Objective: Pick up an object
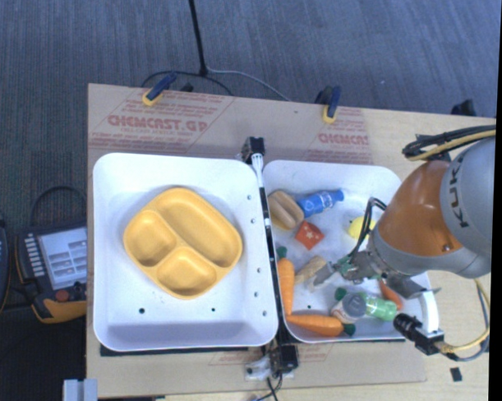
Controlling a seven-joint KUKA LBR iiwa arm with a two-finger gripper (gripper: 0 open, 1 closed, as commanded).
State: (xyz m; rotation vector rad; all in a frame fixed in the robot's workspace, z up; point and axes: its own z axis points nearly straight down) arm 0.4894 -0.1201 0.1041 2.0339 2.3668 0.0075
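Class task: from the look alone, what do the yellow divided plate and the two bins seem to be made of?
Yellow divided plate: likely moulded plastic, matte with soft highlights and rounded compartment edges. Left bin and right bin: probably white plastic, smooth and slightly glossy, with rounded corners.

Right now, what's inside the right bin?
Right bin: blue bottle, bun, red block, two carrots, green bottle, something yellow. The arm covers the bin's right part; contents there unseen.

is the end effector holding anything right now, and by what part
Cannot be told: the end effector is low in the right bin among toy food.
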